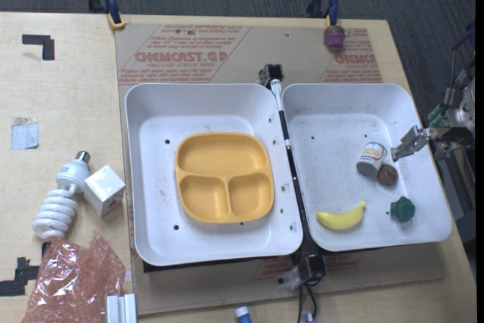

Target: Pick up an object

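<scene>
A: Status of the two-finger metal gripper (409,141)?

B: It is sitting over the right rim of the right shallow white bin (423,227), reaching in from the right. Fingers are lying close together, narrow gap, w/ nothing showing between them. Tip is pointing toward the bin's interior, near the small tin can but not touching it.

A: Objects in that bin?

B: Four items.
1. Small tin can w/ white-and-orange label (371,158), lying tilted, right-centre of bin.
2. Brown round disc-like piece (388,175), touching the can on its lower right.
3. Dark green rounded lump (402,209), near the right wall, below the brown piece.
4. Yellow plastic banana (342,217), lying near the front wall, well apart from the gripper.

A: Left bin?

B: The left shallow white bin (151,110) is holding a yellow three-compartment plastic tray (224,176), approx. centred, lying flat.

A: Bench, outside the bins?

B: A white spiral light bulb (60,200) is lying at left, w/ a small white cube (104,189) just beside it. Crumpled pink-clear plastic wrap (72,280) is sitting at front left. A purple round object (334,35) is resting at the back edge, behind the right bin.
</scene>
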Controlling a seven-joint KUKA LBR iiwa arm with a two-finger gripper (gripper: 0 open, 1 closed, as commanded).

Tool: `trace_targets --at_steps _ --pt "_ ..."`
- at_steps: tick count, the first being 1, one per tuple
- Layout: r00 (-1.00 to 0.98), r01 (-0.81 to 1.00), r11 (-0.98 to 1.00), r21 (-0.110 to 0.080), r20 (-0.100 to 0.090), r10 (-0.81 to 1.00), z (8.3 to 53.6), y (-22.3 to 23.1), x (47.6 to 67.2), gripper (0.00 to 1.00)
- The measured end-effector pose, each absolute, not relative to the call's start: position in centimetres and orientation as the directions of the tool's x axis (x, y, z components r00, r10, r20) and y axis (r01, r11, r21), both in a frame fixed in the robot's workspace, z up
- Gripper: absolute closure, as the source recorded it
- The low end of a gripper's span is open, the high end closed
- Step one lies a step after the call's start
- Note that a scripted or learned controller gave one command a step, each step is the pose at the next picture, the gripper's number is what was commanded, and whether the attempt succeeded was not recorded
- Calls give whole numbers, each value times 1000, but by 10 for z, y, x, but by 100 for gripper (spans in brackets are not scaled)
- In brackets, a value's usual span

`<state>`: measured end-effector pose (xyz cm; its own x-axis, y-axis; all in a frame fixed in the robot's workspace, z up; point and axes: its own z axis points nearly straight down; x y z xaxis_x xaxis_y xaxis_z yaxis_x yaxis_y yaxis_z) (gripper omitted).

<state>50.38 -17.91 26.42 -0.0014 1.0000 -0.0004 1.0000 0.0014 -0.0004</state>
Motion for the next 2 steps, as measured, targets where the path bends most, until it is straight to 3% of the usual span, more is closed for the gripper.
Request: trace_targets --at_steps 1,2 --pt "1 1000 -1 0 0 1000 120 -178 528 0" --pt "1 1000 -1 -1 0 1000 92 -118 504 0"
